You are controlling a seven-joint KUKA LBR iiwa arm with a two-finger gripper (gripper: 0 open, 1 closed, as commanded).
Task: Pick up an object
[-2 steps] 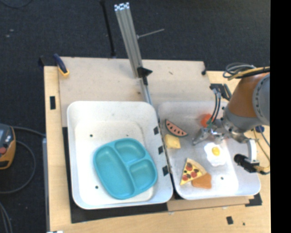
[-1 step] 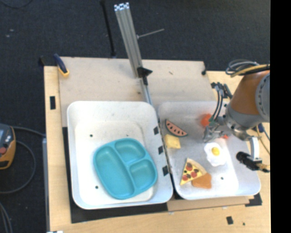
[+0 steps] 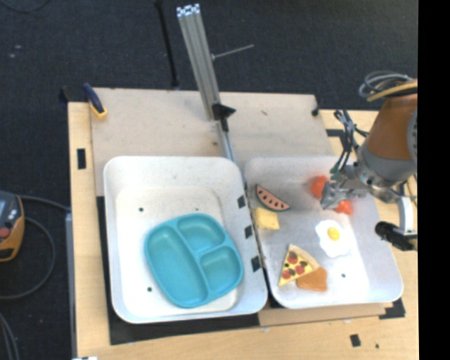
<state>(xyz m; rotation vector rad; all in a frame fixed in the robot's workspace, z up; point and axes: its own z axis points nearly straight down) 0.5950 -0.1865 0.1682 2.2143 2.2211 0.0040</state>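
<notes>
Pizza slice (image 3: 297, 264) lies clear; tool (image 3: 336, 197) half-hides an orange toy (image 3: 320, 185), grip unreadable.

A pale wooden tabletop (image 3: 84, 281) stands on a dark, speckled carpet floor (image 3: 42, 42), seen from above at a slant under even light. A lighter beige board (image 3: 162, 126) covers the tabletop's far half, with a blue-and-yellow clamp (image 3: 95, 100) at its far-left corner. A slim aluminium post (image 3: 200, 60), topped by a checkered marker (image 3: 188, 10), rises from the board's middle. Dark cables (image 3: 35, 239) trail across the floor at left, beside an orange-and-black device (image 3: 8, 225) at the edge.
</notes>
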